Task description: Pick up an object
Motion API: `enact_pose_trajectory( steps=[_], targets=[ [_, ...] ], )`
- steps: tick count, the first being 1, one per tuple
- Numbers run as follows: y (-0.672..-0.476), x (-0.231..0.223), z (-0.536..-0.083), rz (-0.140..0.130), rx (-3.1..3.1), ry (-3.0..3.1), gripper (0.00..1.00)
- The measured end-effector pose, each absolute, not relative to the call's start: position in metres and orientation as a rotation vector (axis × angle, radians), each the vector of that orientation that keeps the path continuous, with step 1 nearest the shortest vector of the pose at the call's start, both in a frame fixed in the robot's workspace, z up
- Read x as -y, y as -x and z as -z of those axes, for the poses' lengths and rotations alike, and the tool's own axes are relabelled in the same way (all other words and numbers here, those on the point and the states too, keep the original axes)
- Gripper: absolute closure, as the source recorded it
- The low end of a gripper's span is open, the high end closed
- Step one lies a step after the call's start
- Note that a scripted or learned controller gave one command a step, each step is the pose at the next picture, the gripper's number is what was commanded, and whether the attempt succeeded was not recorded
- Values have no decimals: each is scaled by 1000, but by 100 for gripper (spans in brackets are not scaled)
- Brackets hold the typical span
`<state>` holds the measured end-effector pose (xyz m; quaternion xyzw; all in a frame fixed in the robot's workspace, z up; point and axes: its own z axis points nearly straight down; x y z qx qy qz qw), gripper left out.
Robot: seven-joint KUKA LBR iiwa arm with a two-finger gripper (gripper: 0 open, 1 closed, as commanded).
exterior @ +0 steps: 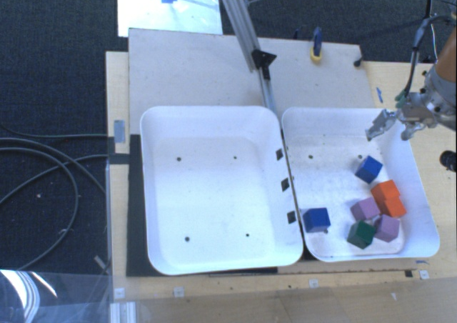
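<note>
Dark carpet surrounds a pale wooden bench that bears two shallow white bins side by side, with black cables looping over the floor at the view's left. Nearest the camera, a clear plastic sheet covers the lower left corner, its edges hard to trace. The left bin shows just four small dark spots on its floor. The right bin holds six small blocks, all in its near half: a blue cube by the dividing wall, a dark green cube, two purple cubes, an orange block and, farthest back, a second blue cube. None is clearly elongated; most sit turned corner-on to the bin walls. Over the right bin's far right corner hangs the gripper, apart from every block, the arm cut off by the frame's edge. Its grey fingers look slightly spread with nothing between them, though they are small and blurred. Farther back, a metal pole slants across a grey board.
</note>
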<state>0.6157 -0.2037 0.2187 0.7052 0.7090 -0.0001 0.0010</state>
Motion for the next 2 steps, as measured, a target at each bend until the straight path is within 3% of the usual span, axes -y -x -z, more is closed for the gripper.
enact_pose_trajectory(
  steps=[1,2],
  targets=[
    [-607,170,-228,-2,-2230,-2213,0],
    [-578,126,-177,1,-2233,-2216,0]
  ],
)
